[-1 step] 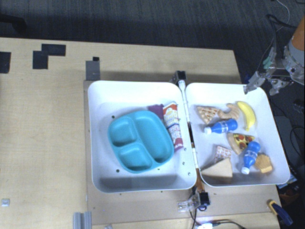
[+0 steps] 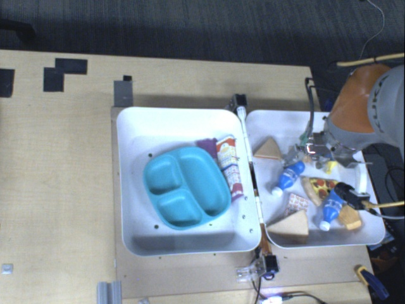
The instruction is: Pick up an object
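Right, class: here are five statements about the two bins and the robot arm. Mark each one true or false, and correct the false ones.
1. The blue divided tray lies in the left bin. True.
2. The tray has five compartments. False: three compartments are visible.
3. The end effector is over the right bin. True.
4. Both small blue bottles sit in the left bin. False: one bottle and the other bottle are both in the right bin.
5. A wedge-shaped tan piece lies near the top left of the right bin. True.
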Controlling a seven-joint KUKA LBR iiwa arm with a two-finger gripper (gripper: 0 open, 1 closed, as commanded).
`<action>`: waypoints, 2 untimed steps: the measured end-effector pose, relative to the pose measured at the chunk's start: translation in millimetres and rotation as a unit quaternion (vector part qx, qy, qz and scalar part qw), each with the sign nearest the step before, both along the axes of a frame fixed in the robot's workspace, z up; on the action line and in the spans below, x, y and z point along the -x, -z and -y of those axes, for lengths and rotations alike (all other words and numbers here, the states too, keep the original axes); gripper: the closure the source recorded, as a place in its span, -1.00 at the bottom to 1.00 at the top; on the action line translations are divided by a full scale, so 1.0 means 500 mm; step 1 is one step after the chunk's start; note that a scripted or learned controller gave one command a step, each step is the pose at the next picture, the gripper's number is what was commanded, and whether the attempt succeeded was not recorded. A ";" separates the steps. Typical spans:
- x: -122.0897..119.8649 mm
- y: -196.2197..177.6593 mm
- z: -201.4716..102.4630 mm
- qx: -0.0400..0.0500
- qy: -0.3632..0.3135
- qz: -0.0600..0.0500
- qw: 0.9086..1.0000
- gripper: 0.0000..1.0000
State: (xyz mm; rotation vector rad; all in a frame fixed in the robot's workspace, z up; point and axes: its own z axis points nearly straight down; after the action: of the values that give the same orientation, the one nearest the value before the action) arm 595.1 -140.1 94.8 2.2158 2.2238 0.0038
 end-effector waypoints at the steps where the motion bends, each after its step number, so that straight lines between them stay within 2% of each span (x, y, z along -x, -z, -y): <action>1: -0.003 -0.022 -0.001 0.000 -0.001 0.002 1.000 1.00; 2: -0.003 -0.022 -0.001 0.000 -0.001 0.002 1.000 -1.00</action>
State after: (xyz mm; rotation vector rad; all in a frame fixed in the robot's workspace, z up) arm 596.3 -139.5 105.8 2.2120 2.2240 0.0076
